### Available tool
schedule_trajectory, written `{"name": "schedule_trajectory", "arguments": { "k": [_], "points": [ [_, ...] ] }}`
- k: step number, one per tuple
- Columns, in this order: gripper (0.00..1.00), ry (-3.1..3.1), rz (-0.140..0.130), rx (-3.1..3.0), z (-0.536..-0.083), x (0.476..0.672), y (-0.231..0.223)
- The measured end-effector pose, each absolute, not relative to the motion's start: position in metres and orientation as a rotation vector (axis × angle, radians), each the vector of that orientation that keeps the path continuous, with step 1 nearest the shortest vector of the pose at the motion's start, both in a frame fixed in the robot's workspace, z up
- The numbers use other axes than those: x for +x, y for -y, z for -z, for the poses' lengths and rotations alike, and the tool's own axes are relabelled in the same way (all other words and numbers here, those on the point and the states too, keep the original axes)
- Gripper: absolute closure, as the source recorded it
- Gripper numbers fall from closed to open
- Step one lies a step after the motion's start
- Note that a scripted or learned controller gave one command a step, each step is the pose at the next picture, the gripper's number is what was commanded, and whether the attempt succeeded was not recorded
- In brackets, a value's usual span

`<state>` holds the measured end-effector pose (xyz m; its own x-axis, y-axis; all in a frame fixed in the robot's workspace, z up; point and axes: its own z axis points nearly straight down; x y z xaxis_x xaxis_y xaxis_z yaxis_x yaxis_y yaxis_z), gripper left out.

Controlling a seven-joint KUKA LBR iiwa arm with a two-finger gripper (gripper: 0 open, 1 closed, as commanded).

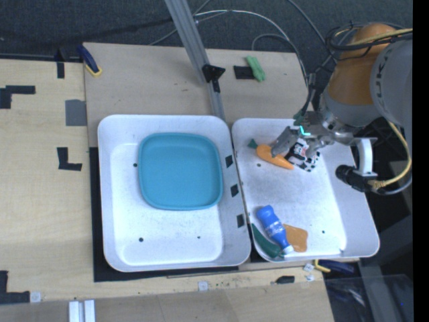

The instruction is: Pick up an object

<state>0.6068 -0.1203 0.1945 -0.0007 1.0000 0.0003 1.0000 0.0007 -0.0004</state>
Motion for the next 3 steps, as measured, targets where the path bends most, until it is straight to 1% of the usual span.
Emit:
{"name": "schedule_trajectory", "arguments": {
  "k": [1,2,3],
  "points": [
    [0.0,2.222,0.0,-2.22,-0.194,0.607,0.12],
    [0.0,2.219,-0.006,-2.217,-0.132,0.607,0.115],
    [0.0,2.223,-0.001,-2.221,-0.089,0.607,0.115]
  ]
}}
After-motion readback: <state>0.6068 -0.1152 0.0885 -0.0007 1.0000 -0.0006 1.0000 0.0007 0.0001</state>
